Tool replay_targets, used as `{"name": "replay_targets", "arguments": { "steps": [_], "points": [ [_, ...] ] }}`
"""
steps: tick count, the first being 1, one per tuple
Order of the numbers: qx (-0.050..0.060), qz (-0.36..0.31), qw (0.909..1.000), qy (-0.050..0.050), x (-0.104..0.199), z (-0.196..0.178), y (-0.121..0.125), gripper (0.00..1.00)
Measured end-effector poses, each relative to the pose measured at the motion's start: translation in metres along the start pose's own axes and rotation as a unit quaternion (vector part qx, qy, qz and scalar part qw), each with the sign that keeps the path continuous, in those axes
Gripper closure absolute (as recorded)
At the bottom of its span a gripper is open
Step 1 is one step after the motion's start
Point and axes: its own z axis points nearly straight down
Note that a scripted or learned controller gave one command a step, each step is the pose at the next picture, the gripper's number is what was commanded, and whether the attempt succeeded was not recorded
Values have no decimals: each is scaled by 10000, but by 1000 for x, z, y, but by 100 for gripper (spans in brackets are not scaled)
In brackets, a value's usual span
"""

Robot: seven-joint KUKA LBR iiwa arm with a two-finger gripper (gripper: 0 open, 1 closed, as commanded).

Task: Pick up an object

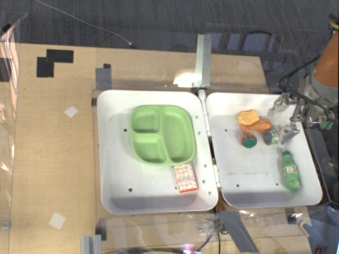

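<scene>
Hand [284, 119], fingers spread, nothing held: small round can [271, 137] is found just beside it at seven o'clock, long green bottle [290, 171] farther at six.

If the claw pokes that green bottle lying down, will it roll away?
Probably. The green bottle lies on its side on the smooth floor of the right bin, so its round body could roll sideways. It looks like small plastic, so likely light and a bit slippery to pinch.
</scene>
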Motion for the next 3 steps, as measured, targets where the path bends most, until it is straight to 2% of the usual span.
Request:
{"name": "replay_targets", "arguments": {
  "steps": [1, 2, 3],
  "points": [
    [8, -1268, 9919, -22, -2, 97, 10, 0],
    [22, -1300, 9915, -65, -5, 84, 12, 100],
    [-4, -702, 9975, -44, -18, 3, 70, 100]
  ]
}}
